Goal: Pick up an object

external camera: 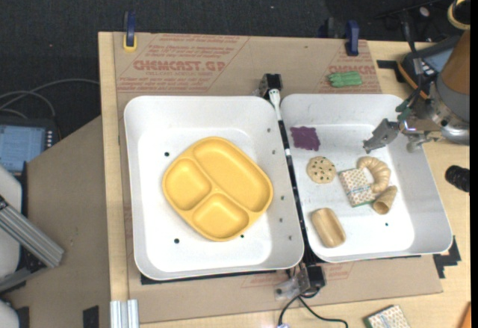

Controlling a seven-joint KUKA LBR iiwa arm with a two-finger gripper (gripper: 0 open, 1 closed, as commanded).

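You see a yellow plate (pixel 216 188) in the left bin (pixel 142 169). Right of it lie a cookie (pixel 321 169) and bread (pixel 376 178). At the right edge, the gripper (pixel 385 134) holds nothing; I cannot tell whether it is apart. Picking up is not done.

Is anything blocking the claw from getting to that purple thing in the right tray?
Nothing visible does. The gripper hangs over the right bin, and between it and the purple piece lies bare white floor. The cookie and the croissant sit nearer the camera, off that line.
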